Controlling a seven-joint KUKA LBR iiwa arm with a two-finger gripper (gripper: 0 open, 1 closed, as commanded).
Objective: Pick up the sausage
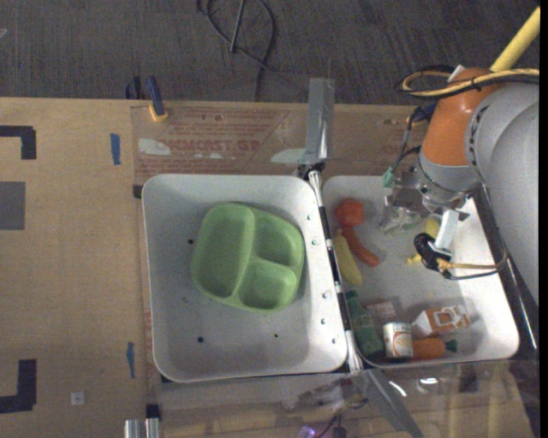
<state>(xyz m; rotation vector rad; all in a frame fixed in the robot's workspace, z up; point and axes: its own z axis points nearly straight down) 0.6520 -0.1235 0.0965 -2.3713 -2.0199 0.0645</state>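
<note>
This is a robotics lab, not a home. A plywood desk [68, 257] marked with black and blue tape carries two shallow white bins [171, 342], one holding a green divided plate [248, 255], the other toy foods [411, 334]. Cables [244, 26] trail over grey carpet behind, and a grey-and-orange industrial arm [479, 137] reaches in.

Brown bench [68, 282], two white bins [171, 342]

2 white bins [171, 342] are seen on a tan bench [68, 299]. A green plate [248, 255] is shown in the left bin. A red-orange sausage [363, 251], a yellow banana [348, 262] and an orange-and-white carton [441, 321] are seen in the right bin.
</note>
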